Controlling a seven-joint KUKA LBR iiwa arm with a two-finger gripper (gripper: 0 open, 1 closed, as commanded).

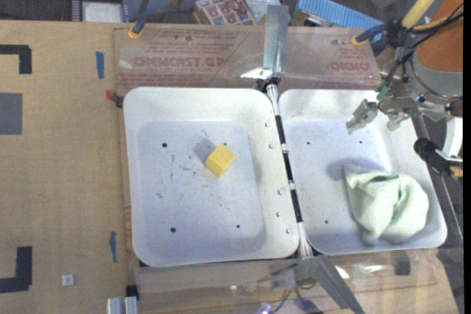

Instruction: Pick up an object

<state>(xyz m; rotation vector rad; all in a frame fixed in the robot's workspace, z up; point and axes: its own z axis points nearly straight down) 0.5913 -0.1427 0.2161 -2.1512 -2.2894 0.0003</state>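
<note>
Camera view: two white bins side by side, left bin [147, 129] and right bin [324, 129], with the arm [441, 55] reaching in from the right above the right bin's far corner. Crumpled pale-green cloth [386, 204] heaped in the right bin's near right part, broad and rounded with no clear long axis, lying below and slightly right of the gripper [375, 115] in the picture and nearest to it by far. Small yellow block [219, 159] alone mid left bin, well apart across the divider; gripper fingers spread, pinching nothing, hung above bare bin floor.
</note>
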